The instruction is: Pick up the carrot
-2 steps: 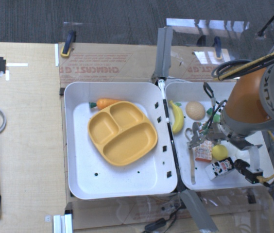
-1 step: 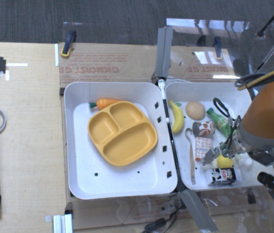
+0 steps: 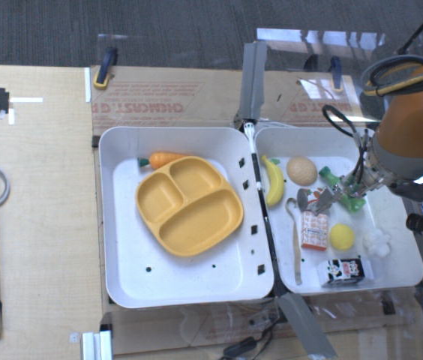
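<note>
Item: carrot [image 3: 166, 158], left bin [image 3: 114, 223], back edge, wedged vs. yellow divided plate [image 3: 189, 205]; plate rim crowds grasp from the front. My pincer [image 3: 331, 197] hangs over right bin [image 3: 410, 276] amid banana [image 3: 273, 180], green toy [image 3: 344, 188], carton [image 3: 315, 229], spoon [image 3: 295, 235]. Pincer state: can't tell. Carrot well apart, across the bin wall.

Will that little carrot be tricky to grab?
Probably somewhat. The carrot looks rounded and tapered, so it may roll or slip. It lies beside the yellow plate near the bin wall, likely leaving little room. It looks small, probably light.
</note>
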Available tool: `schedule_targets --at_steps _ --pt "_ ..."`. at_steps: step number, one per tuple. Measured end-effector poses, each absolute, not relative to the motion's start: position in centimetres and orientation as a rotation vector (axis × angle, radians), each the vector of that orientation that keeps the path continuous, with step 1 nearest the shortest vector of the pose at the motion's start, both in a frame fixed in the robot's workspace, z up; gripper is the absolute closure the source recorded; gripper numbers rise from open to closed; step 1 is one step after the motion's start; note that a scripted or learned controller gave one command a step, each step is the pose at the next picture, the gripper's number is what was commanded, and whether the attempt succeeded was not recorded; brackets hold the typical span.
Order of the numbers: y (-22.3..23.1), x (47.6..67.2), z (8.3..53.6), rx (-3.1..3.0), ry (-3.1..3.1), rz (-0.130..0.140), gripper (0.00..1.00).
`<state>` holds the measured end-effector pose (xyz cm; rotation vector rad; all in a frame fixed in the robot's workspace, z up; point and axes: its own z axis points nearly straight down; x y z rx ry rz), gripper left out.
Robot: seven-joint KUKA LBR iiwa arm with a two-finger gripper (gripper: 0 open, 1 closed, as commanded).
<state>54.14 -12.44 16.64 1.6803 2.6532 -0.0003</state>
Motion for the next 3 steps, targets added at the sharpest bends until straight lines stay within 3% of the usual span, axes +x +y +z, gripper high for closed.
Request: schedule_targets --at_steps 2,3 --pt "-12.9 57.0 25.7 1.591 2.706 -0.001 0.0" --pt "-10.2 60.4 17.6 1.281 2.868 -0.001 0.0"
